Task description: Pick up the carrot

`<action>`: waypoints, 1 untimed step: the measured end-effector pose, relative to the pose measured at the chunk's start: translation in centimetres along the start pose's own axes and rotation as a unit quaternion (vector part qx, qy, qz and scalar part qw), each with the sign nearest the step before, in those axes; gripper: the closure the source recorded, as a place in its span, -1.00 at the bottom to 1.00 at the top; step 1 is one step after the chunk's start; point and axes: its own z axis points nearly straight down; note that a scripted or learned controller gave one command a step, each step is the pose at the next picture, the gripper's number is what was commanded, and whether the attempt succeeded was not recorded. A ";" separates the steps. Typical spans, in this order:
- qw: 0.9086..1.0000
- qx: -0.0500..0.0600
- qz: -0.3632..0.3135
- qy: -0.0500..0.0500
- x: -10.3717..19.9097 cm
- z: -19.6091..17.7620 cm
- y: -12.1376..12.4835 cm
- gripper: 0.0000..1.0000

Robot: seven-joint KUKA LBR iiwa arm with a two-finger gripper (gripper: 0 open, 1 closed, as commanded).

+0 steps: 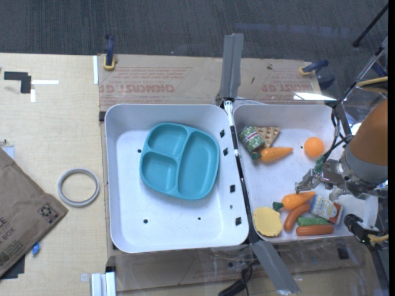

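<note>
Carrot [275, 154] lies in upper part of right bin [290, 113], beside green packet [252, 139] and waffle [269, 133]. Gripper [316, 179] at frame right, over the bin's lower half near second carrot [296, 200]; finger opening cannot be told, nothing seen held.

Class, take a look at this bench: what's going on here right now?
A grey robot arm with an orange band reaches in from the right over the right bin, which holds toy food. Its gripper hovers near the middle of that bin, just above a cluster of food at the front. A carrot lies further back, beside a green packet, apart from the gripper. The left bin holds a blue divided plate.
</note>
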 end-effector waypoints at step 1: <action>0.999 -0.002 0.049 0.000 4.1 1.0 -2.4 -1.00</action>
